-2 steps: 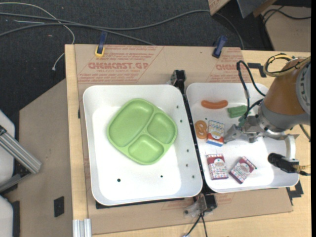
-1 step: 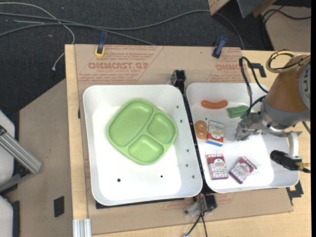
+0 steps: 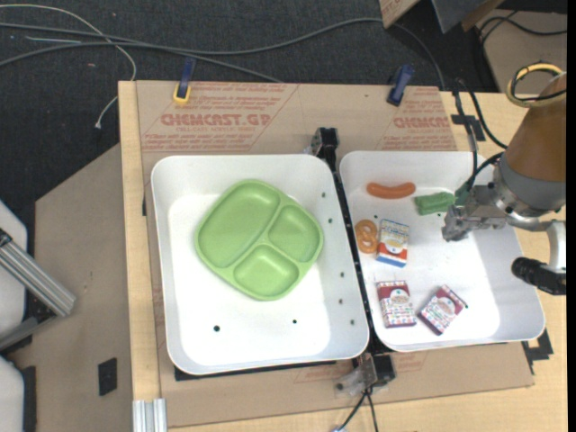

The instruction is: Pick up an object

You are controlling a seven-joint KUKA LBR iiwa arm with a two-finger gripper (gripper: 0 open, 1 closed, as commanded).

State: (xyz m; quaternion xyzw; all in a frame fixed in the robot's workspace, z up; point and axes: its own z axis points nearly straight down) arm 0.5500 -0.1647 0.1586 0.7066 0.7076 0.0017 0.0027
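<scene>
1. Hovering low in the right bin [image 3: 504, 327] with the gripper [image 3: 454, 226], nothing lifted yet; the whole pick remaining, by the look of it
2. Sitting just right of the green block [image 3: 434, 202], close to touching
3. Lying near: sausage [image 3: 391, 189], pretzel [image 3: 366, 236], small cartons [image 3: 393, 244]
4. Hiding the grip state; cannot tell

A single camera, fixed above the bench [image 3: 270, 115], looks down at a slant. It stands far enough back to take in both white bins: the left bin [image 3: 171, 241] and the right bin [image 3: 504, 313]. Dark floor [image 3: 135, 16], probably carpet, shows beyond the bench. The arm [image 3: 540, 151] enters from the right.
</scene>
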